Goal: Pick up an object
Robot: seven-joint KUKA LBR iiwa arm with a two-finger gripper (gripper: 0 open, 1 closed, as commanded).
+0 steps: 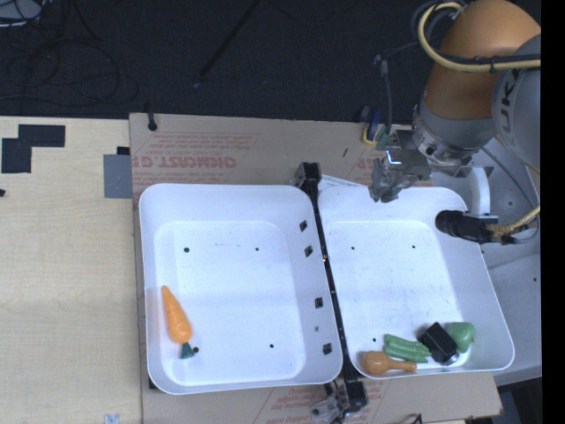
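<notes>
my gripper (386,184) hangs at the upper edge of the right bin (494,307), upper right of the frame, above the bin's far rim and well apart from every object. nothing lies between the fingers; whether they stand wide or narrow i cannot tell from this slant. step in hand, as i judge it: approach, with no target yet reached and no descent begun. candidates: a cluster at the lower right of the frame, in the right bin's near corner, comprising a green pod-shaped item (406,348), a black block (439,342), a green rounded piece (460,333) and an orange-tan pear-shaped item (386,363), all touching or just beside one another. in the left bin (221,203), lower left, an orange carrot (176,316) lies alone; its long axis runs nearly top to bottom of the frame, tilted slightly, the green stub end toward the lower edge. i judge the carrot the cleaner pick. the next move calls for travel across the divider, then closing across its narrow width, square to that axis.
</notes>
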